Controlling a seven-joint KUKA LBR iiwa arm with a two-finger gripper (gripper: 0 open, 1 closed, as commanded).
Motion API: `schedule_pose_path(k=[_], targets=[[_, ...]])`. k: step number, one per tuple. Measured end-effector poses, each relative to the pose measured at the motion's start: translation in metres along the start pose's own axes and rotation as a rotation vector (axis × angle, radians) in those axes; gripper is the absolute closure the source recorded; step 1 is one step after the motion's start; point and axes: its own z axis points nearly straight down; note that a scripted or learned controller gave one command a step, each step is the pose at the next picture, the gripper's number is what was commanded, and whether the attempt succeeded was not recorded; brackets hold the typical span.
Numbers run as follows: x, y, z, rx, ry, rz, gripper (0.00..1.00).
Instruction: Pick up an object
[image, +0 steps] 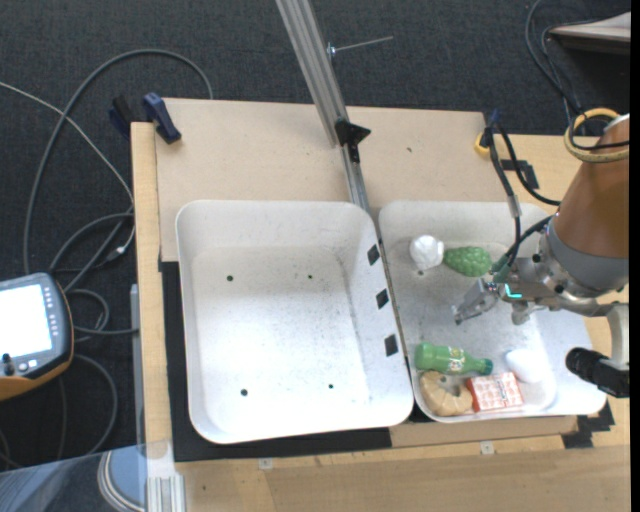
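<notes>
Green bottle (452, 359): label unreadable; gripper (473, 305) above it, grip state unclear.

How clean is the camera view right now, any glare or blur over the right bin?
Camera view: even light, soft shadows; the white bin looks bright but not washed out; the green bottle reads sharp; the gripper is slightly soft, its fingers hard to resolve.

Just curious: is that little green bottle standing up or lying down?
Lying down. The green bottle rests on its side in the right bin, above the red box.
</notes>
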Motion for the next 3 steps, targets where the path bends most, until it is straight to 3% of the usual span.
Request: schedule_pose_path(k=[1,2,3], targets=[[0.0,0.001,-0.002,-0.005,-0.001,0.0,0.0],[-0.002,0.0,0.061,0.003,0.001,0.001,0.0],[0.004,0.0,0.12,-0.004,0.004,0.0,0.0]])
